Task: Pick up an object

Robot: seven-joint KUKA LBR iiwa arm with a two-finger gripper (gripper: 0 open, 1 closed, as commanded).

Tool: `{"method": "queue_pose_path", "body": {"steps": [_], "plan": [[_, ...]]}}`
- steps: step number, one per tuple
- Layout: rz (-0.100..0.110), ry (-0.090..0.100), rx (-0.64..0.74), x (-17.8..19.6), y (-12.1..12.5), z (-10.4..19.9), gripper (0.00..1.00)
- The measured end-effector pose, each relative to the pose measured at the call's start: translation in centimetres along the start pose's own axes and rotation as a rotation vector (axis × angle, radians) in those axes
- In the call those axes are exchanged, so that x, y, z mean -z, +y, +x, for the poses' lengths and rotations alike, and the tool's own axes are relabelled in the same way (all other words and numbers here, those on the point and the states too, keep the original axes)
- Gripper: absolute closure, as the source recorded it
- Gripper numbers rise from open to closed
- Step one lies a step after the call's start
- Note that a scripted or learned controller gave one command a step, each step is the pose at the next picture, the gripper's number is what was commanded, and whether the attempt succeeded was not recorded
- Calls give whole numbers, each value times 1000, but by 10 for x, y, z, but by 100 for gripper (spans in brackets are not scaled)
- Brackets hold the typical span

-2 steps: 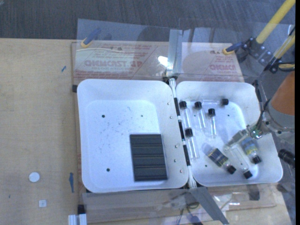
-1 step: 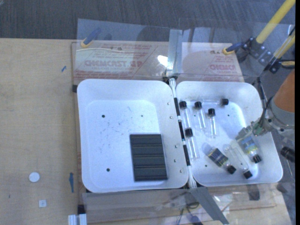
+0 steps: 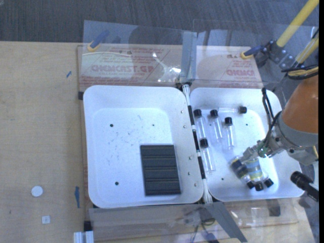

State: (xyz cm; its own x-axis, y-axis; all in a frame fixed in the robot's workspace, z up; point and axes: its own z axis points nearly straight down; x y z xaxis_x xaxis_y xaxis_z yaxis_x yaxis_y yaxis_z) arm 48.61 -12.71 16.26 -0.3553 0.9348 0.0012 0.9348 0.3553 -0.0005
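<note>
Several clear vials with black caps lie in the right white bin: one by the left wall, two in the middle, one lower down and a cap at the back. A small cluster of vials lies at the bin's front right. My gripper is down in this bin, directly over that cluster and touching or nearly touching it. A dark ribbed rectangular block lies flat in the left bin.
The grey arm with its orange band reaches in over the right bin's right rim. Clear plastic sheets stand behind both bins. A low divider separates the bins. Small white bits lie on the wooden bench at left.
</note>
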Motion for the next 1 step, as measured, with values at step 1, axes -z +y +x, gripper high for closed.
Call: {"method": "queue_pose_path", "body": {"steps": [1], "plan": [[-3, -3, -41, -8, 85, -6, 100]]}}
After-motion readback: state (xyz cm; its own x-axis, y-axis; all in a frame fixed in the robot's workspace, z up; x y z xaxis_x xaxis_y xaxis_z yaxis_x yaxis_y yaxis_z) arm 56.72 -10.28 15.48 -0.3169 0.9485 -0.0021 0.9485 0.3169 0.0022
